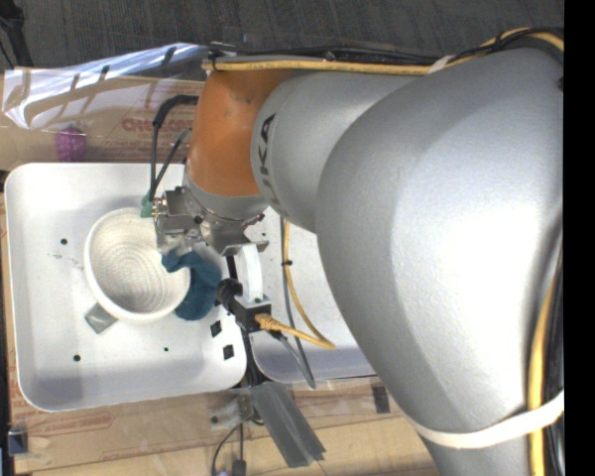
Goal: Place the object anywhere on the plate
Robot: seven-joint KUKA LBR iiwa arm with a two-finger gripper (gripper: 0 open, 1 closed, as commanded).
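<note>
The camera view looks down on the tabletop, where the left bin (40, 365) holds a white plate (129, 266) near its middle, closer to the right wall than the left. The plate looks more like a shallow ribbed dish, with a small grey tab sticking out at its lower left edge. The arm (407, 216) comes in from the right and covers most of the right bin (322, 360), of which a strip of floor and its lower rim are visible.

The gripper (183, 236) hangs over the plate's right rim. Its fingers are hidden by the wrist hardware, and I cannot tell how far apart they are or whether they clamp anything.

The object (198, 286), a soft dark-blue lump that looks like cloth or foam, sits directly below the gripper. It overlaps the right rim of the plate, part above the dish and part over the bin floor just beside it. Whether it rests on the rim or hangs from the gripper is unclear.

A small purple thing (70, 145) lies on the cardboard beyond the bin's far left corner, well apart from the action.

The risk, as I judge it, is placement on the rim: if the object is let go here, a soft piece straddling the edge may slump outward onto the bin floor instead of into the plate. It may also cling to the gripper on the way up.
</note>
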